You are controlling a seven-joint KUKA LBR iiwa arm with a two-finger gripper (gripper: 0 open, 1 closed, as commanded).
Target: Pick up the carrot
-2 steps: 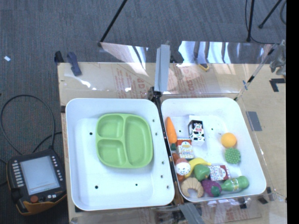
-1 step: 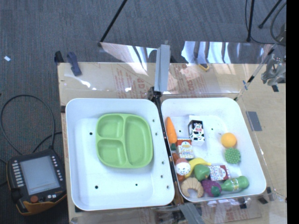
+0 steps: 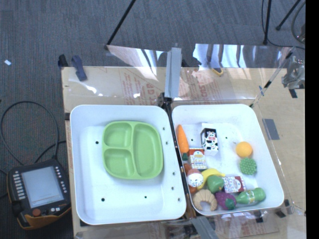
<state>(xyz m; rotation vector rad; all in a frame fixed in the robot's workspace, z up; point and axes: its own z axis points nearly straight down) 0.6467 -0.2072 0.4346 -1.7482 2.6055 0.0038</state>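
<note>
Your carrot (image 3: 182,138) is lying at nine o'clock in the right bin (image 3: 259,128), beside a cow-print carton (image 3: 210,141) whose label is unreadable.

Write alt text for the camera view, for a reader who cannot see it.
An orange carrot lies against the left wall of the right white bin, above a crowd of toy foods, including an orange ball and a green bottle. The left white bin holds a green divided plate.
</note>
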